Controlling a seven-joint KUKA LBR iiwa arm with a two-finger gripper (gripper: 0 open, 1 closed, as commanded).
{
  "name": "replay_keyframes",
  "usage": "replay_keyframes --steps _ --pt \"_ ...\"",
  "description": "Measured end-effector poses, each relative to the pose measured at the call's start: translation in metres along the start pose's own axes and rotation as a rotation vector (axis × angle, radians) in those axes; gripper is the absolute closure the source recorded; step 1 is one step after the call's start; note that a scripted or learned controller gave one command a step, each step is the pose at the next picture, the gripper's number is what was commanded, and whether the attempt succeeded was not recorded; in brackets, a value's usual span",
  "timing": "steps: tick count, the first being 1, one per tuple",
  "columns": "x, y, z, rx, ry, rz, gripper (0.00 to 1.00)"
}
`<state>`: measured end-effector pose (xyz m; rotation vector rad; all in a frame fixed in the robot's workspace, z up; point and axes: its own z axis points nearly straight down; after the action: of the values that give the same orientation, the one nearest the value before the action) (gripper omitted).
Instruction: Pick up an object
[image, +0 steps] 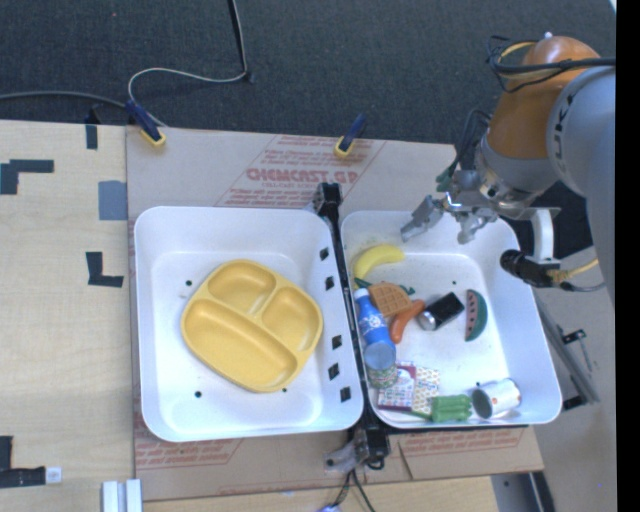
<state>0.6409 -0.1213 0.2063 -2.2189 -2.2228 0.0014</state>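
cardboard-covered bench (200, 170), dark carpet (300, 50), cable (190, 75)

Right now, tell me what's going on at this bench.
A grey arm reaches in from the right, its gripper open above the far edge of the right bin, with nothing between its fingers. That bin holds a banana, a blue bottle, a watermelon slice, a black cylinder and other small items. The left bin holds a yellow divided tray. Nothing is picked up yet.
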Motion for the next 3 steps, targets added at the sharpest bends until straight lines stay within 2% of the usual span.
replay_keyframes --steps 1,2,3 --pt "0.006 0.018 0.105 -0.013 0.0 0.0 0.0" --pt "0.023 0.031 0.114 -0.012 -0.002 0.0 0.0" --pt "0.024 0.033 0.104 -0.019 -0.002 0.0 1.0"
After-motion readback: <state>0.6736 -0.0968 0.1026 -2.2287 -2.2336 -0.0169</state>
